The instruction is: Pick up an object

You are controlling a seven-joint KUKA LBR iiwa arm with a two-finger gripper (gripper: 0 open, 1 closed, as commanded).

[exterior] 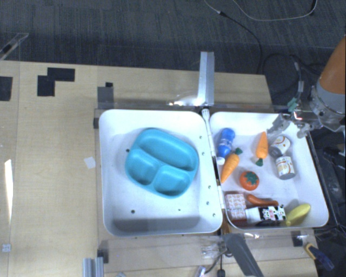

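Camera view: your claw (287, 123) hangs over right bin (319, 186) far corner — finger state unclear. Nearest pick: small can (280, 145), just below-left — upright.

A blue tray (161, 162) with three compartments lies in the left white bin (108, 178), slightly towards its far side and turned at an angle. An upright metal post (207, 76) stands at the far end of the seam between the two bins. Black angular markings (54, 80) sit on the pale wooden bench (48, 178) at far left. A thin black cable (254, 16) trails over the dark floor (108, 27) beyond.
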